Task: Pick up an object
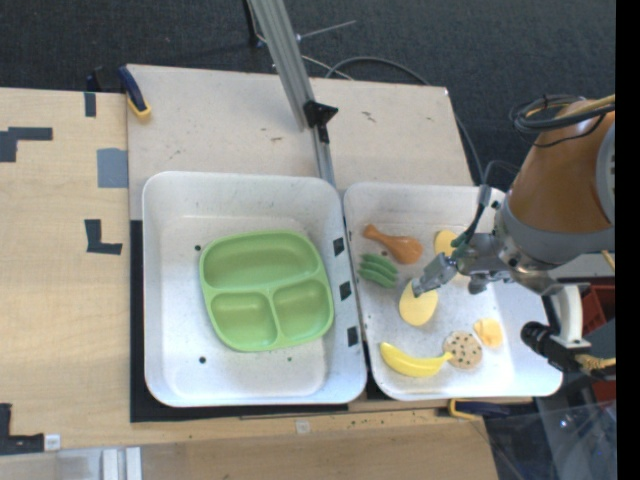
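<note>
The right bin [500,373] holds several toy foods. There is a brown drumstick [392,242], a green ridged piece [378,269], a yellow rounded piece [418,308] and a small yellow piece [445,240]. Nearer the front lie a banana [412,361], a speckled cookie [462,348] and an orange-yellow wedge [488,331]. My gripper [453,280] hangs open over the middle of this bin. Its left fingertip [430,280] is just above the yellow rounded piece. Nothing sits between the fingers.
In the left bin [160,268] lies a green three-compartment plate [266,290]. A grey metal pole [290,58] slants down to the divide between the bins. The arm's orange band [560,178] looms over the right bin's far right side.
</note>
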`<state>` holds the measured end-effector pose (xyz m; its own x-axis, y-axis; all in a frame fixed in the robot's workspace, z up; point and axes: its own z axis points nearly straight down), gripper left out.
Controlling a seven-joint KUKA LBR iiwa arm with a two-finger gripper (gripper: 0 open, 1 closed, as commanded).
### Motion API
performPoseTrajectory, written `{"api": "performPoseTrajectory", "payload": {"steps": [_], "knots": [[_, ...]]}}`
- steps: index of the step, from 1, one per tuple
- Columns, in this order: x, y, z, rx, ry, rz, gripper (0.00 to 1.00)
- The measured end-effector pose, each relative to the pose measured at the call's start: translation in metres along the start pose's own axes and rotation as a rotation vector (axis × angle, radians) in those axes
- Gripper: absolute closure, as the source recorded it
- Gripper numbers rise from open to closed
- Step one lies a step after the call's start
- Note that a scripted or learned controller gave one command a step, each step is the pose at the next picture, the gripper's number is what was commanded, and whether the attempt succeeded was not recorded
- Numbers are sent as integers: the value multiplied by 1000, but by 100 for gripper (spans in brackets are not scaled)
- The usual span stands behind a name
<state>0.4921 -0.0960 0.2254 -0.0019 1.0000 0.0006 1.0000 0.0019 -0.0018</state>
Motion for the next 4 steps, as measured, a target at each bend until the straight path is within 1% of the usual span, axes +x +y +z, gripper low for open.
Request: {"api": "performPoseTrajectory", "payload": {"steps": [1, 2, 3, 4], "knots": [[0, 0, 0, 0, 0, 0, 0], [-8, 0, 60, 6, 0, 2, 0], [-15, -4, 121, 8, 1, 2, 0], [-15, -4, 136, 0, -1, 1, 0]]}}
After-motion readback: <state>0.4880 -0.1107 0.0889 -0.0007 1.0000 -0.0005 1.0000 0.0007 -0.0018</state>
